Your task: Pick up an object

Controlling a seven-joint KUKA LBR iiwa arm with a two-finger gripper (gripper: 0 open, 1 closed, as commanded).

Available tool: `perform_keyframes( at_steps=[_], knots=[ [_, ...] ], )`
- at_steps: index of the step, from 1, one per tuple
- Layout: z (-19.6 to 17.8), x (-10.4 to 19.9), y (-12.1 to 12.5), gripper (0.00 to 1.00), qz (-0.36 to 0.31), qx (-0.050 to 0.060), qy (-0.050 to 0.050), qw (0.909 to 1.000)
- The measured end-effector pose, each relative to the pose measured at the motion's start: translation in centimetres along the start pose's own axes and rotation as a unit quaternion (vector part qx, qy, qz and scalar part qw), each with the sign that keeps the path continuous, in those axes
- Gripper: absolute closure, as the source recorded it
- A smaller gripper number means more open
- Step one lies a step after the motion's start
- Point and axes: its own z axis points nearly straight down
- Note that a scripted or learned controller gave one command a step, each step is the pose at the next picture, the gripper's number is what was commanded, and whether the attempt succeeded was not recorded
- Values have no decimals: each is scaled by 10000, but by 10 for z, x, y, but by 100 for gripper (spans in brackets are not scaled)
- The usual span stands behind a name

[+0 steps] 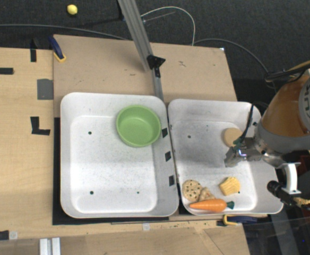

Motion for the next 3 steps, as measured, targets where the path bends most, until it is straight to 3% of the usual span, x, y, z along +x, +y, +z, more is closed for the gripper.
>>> perform_keyframes(
  at_steps=[1, 2, 3],
  knots=[
    [-59, 8, 1, 100, -5, -9, -1, 10000],
    [-96, 8, 1, 100, -2, -2, -1, 10000],
    [-99, 57, -6, 100, -20, 22, 14, 10000]
  ],
)
